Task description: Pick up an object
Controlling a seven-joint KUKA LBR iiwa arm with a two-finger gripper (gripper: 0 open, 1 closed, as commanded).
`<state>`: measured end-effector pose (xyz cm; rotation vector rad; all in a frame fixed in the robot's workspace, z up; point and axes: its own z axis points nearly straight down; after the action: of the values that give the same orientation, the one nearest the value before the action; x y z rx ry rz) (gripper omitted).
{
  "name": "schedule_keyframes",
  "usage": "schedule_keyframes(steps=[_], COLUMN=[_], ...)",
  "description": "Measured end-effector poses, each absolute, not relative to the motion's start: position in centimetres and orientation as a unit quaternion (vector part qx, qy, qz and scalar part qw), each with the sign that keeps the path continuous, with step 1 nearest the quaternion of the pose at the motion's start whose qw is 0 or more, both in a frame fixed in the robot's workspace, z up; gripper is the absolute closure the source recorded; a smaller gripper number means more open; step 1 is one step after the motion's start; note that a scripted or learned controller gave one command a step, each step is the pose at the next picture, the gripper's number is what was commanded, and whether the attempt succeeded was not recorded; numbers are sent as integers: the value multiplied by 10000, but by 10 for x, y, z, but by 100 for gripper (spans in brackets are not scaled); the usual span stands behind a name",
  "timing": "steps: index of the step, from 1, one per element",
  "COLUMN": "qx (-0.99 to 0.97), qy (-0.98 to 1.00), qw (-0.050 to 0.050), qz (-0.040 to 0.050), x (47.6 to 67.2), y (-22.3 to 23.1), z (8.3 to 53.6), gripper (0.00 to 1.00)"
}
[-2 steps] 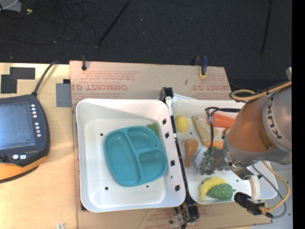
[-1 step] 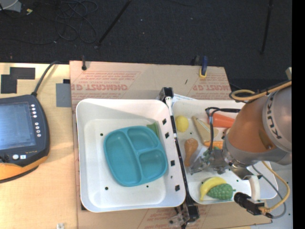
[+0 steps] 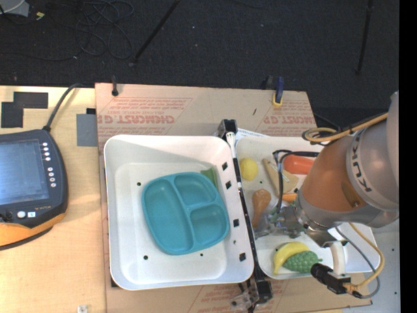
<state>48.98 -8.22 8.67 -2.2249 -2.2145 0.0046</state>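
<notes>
The right bin holds several toy foods. A yellow lemon lies near its back left, with a beige stick and an orange-red piece beside it. A brown sausage-like piece lies along the left wall. A yellow banana and a bumpy green fruit rest at the front. My gripper hangs low in the middle of this bin, just right of the brown piece and above the banana. The arm's orange band hides the bin's right part.
The left bin carries a teal divided plate, with a green piece at the plate's back right corner. A black divider runs between the bins. A teach pendant sits on the bench at far left.
</notes>
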Motion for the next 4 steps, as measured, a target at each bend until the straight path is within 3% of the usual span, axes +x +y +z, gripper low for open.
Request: schedule_keyframes(steps=[1, 2, 3, 4], qx=[-7066, -7097, -7075, -7079], qy=[-7076, -7045, -7067, -7063], qw=[-26, 22, 19, 3], qz=[-18, 26, 12, 13], x=[477, 474, 493, 511], y=[-8, -97, -105, -161], z=[193, 148, 84, 88], gripper=[0, 0, 0, 0])
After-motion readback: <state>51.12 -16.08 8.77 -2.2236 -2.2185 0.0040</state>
